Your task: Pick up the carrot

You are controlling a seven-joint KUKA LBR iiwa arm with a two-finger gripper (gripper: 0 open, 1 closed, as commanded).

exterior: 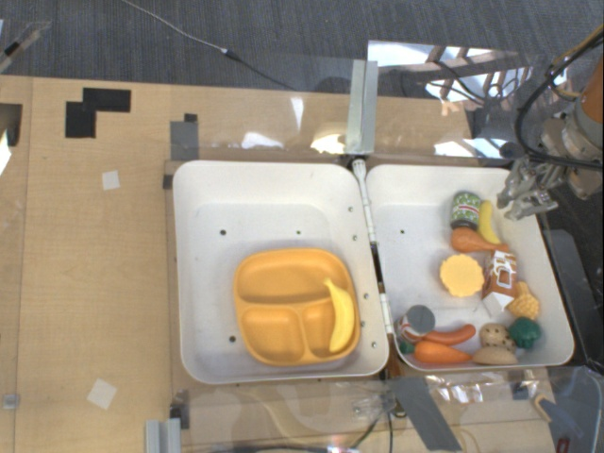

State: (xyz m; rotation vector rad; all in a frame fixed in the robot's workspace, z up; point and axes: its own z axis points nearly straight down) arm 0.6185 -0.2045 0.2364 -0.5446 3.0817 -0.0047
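Carrot [442, 353]: lies at the near edge of the right bin [415, 206], beside a red sausage [451, 334]. Gripper [525, 199]: hovers over the bin's far right corner, jaws' state cannot be told. Step, as judged: approach. Next: travel to the carrot, descend, grasp.

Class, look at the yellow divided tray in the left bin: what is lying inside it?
A banana lies in the right-hand compartment of the yellow tray. The other compartments show bare yellow. The tray floor under the banana is covered, so nothing there can be checked.
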